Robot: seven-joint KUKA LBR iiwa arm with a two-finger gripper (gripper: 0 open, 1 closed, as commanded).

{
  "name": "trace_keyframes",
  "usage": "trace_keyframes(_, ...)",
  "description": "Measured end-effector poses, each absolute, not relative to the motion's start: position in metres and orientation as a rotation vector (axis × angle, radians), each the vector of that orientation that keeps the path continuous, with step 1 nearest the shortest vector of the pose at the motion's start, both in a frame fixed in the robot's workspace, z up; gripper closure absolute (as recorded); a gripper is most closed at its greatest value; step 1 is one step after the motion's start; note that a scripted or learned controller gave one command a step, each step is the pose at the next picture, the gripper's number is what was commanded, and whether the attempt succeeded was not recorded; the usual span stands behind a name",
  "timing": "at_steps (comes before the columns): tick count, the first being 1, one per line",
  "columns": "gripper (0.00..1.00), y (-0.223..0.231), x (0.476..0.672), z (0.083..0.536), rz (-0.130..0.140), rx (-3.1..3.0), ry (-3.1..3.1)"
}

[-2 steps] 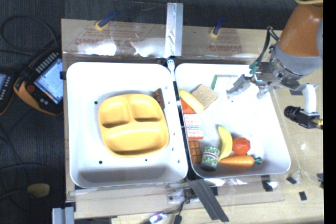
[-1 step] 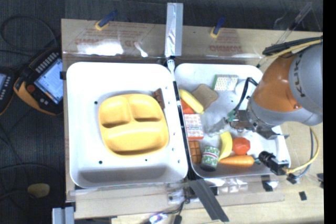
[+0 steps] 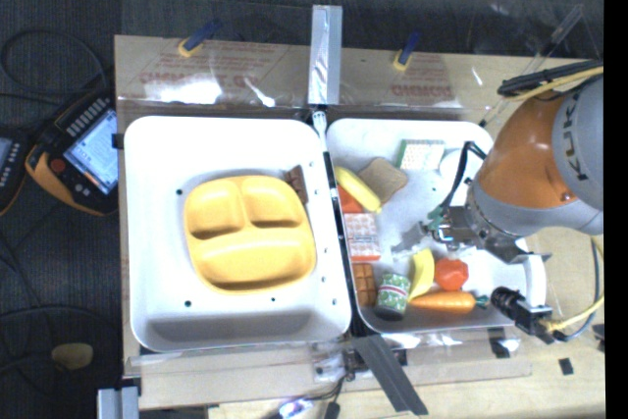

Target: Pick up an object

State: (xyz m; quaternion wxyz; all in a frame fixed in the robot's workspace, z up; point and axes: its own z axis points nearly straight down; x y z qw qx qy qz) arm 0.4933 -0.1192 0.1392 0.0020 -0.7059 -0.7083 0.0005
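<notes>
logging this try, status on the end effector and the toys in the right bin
End effector low in right bin, grip state unclear. Banana, tomato, carrot just below it, none seen held. Yellow tray sits in left bin.

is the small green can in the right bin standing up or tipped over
Standing, slightly tilted: the green can shows its round top, beside the carrot in the right bin.

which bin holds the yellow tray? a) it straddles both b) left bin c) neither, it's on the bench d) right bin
b: the yellow tray lies flat inside the left bin, while the right bin holds the small food items.
</notes>
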Motion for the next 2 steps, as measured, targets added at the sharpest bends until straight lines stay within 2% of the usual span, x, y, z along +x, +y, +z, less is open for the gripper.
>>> trace_keyframes(1,0.0,-0.1277,0.5033,0.0887,-0.005,-2.242,-2.206)
trace_keyframes(2,1.0,-0.1271,0.505,0.098,-0.011,-2.243,-2.208)
